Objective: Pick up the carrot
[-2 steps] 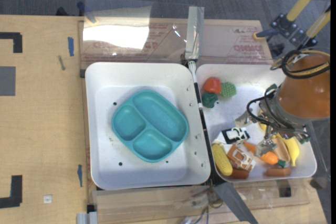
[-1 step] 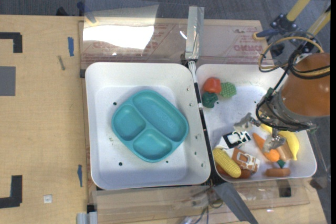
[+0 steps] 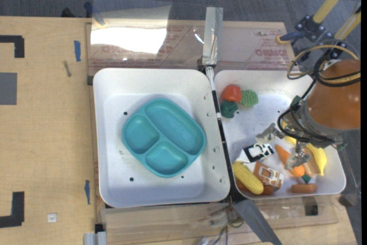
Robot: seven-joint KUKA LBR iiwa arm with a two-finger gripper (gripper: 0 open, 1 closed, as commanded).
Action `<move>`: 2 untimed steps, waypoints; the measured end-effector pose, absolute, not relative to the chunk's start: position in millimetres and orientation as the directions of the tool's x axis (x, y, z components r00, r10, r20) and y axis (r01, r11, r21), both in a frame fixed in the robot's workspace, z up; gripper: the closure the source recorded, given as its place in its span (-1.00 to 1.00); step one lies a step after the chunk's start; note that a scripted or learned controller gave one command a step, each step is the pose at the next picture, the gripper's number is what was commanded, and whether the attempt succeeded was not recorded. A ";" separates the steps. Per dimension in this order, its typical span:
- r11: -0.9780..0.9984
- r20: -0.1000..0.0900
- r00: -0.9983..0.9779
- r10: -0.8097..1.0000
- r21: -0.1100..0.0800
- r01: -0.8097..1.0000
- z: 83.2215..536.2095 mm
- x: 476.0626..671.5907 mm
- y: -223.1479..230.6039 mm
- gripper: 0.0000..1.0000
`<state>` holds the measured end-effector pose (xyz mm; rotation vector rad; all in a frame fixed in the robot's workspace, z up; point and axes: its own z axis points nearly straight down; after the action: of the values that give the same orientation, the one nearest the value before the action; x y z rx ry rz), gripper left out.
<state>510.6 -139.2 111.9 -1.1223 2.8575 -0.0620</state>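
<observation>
Grey carpet lies behind a plywood bench (image 3: pixel 40 123) that carries two shallow white bins side by side. From the overhead camera, the left bin (image 3: pixel 109 89) holds a teal divided plate (image 3: pixel 164 136) and nothing else that I can make out. The right bin (image 3: pixel 269 83) is crowded: a red and green toy cluster (image 3: pixel 235 99) sits near its far left corner, a corn cob (image 3: pixel 248 178) lies at the near left, a brown packet-like toy (image 3: pixel 268 175) is just beside it, and a banana (image 3: pixel 317 159) curves along the right side. The carrot (image 3: pixel 291 160), an orange piece with its point toward the bin's middle, lies between the packet and the banana, with other small orange and red toys close around it. The arm's orange band looms over the bin's right part, and the gripper (image 3: pixel 297 153) hangs right at the carrot, but whether it is spread or closed cannot be told from this angle. To do the grasp well, I would judge that the gripper should straddle the carrot across its narrow width, come straight down, and avoid catching the banana or neighbouring toys; a check that the carrot actually rises is wise.
</observation>
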 end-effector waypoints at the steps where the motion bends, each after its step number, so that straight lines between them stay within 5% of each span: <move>1: 0.766 -0.052 -0.764 -0.643 -0.063 -0.640 112.0 507.5 -137.4 -1.00; 2: 0.663 -0.042 -0.662 -0.749 -0.074 -0.745 112.2 509.0 -133.8 -1.00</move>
<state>509.0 -133.8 112.2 -1.2602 2.8011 -0.0774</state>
